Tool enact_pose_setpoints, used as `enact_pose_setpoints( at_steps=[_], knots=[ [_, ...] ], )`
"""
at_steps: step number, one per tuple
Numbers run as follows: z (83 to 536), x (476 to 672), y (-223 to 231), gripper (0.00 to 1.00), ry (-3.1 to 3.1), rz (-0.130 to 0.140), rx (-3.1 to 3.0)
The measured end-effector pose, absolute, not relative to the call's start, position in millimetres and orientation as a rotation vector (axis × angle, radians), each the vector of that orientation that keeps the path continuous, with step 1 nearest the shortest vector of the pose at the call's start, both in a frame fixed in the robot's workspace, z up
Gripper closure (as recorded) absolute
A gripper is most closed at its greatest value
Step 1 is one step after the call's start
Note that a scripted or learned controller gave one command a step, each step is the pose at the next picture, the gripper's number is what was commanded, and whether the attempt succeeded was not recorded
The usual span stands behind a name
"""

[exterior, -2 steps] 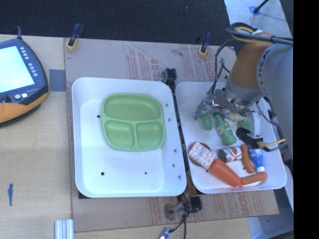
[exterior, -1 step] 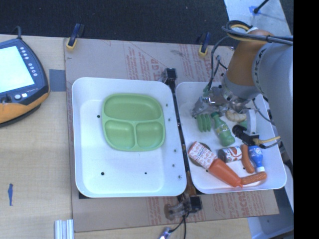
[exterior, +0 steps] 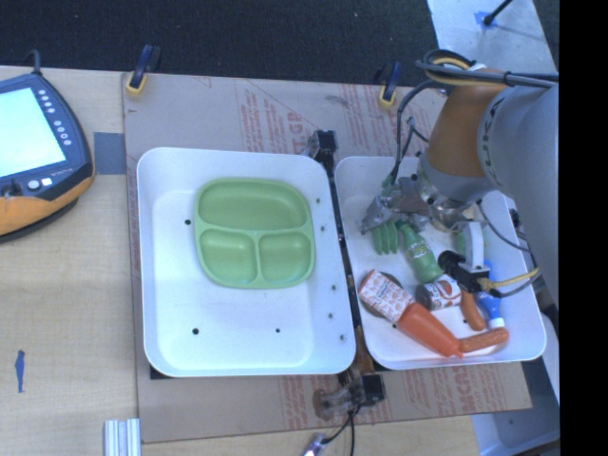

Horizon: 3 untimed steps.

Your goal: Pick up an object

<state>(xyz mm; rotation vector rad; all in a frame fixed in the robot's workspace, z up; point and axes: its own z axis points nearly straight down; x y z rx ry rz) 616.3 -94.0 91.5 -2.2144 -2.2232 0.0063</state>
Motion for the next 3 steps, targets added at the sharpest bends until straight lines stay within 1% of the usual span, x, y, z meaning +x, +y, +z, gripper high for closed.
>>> enact_pose_setpoints(
  at_steps=[1, 2, 3],
  knots=[
    [92, 656.2, -122, 0.00, -2.224, 0.003, -2.215],
    [144, 656.5, -119, 0.00, -2.225, 0.002, -2.216],
    [91, 580.5, -148, 0.00, -2.223, 0.008, -2.214]
  ],
)
